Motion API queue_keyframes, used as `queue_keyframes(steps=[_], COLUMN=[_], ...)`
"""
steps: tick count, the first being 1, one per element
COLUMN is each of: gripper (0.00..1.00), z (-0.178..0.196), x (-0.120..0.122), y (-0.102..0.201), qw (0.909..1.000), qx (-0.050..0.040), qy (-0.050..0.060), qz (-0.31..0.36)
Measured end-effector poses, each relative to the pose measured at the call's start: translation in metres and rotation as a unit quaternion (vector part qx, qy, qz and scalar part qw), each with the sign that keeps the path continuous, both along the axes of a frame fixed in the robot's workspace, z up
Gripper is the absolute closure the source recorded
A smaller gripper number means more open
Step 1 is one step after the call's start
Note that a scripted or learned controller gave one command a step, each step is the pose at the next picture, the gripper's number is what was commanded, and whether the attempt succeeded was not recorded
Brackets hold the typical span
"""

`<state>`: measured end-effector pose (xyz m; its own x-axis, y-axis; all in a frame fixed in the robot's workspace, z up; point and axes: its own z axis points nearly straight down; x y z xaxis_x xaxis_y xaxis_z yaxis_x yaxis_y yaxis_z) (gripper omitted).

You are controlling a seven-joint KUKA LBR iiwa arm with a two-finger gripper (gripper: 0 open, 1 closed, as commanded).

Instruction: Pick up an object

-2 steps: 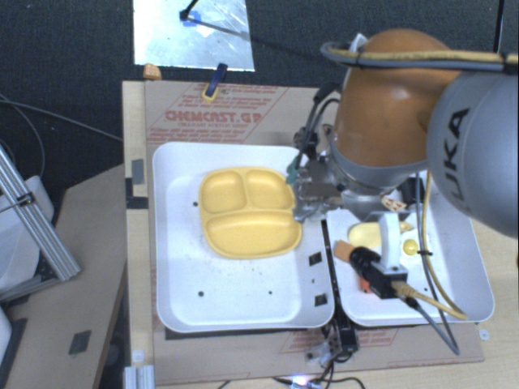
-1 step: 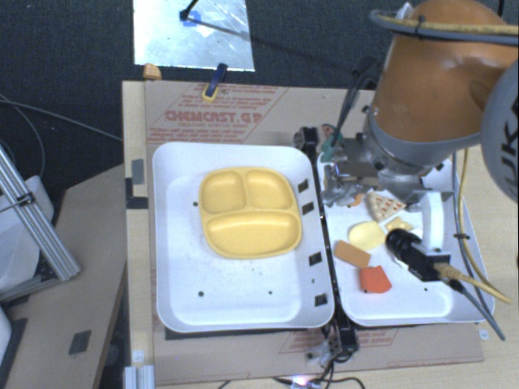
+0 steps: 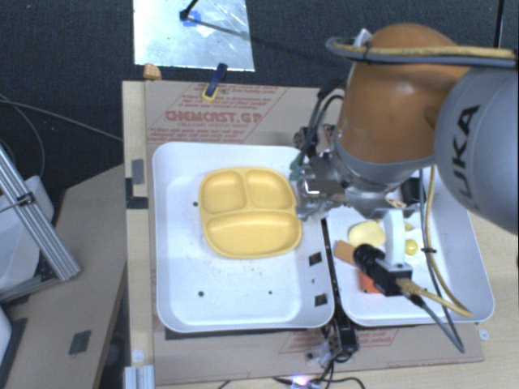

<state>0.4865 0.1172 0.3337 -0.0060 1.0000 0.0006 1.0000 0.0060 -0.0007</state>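
Note:
A yellow divided plate (image 3: 247, 213) lies in the left bin (image 3: 186, 298), toward its back right. My gripper (image 3: 306, 191) hangs just off the plate's right rim, over the divide between the two bins. The big grey and orange wrist above hides most of it. In the right bin (image 3: 466, 294) lie a pale yellow rounded piece (image 3: 365, 232), a small yellow piece (image 3: 412, 248), a brown-orange piece (image 3: 344, 254) and an orange-red piece (image 3: 374, 285), all partly covered by the arm.
The arm covers the back half of the right bin. A brown cardboard sheet (image 3: 219, 112) lies under and behind the bins, with a blue and yellow tool (image 3: 215, 82) on it. White floor shows in the front part of the left bin.

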Motion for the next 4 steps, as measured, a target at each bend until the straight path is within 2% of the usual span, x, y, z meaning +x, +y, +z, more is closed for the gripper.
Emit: queue_keyframes(steps=[1,2,3,4], gripper=[0.00,1.00,0.00,1.00], z=[0.002,0.013,0.013,0.024], x=[0.000,0.001,0.001,0.002], y=[-0.001,-0.001,-0.001,-0.001], qw=[1.0000,1.0000,1.0000,1.0000], qx=[0.0000,0.0004,0.0002,0.0006], qy=[-0.001,-0.002,-0.002,-0.004], qz=[-0.001,0.002,0.002,0.005])
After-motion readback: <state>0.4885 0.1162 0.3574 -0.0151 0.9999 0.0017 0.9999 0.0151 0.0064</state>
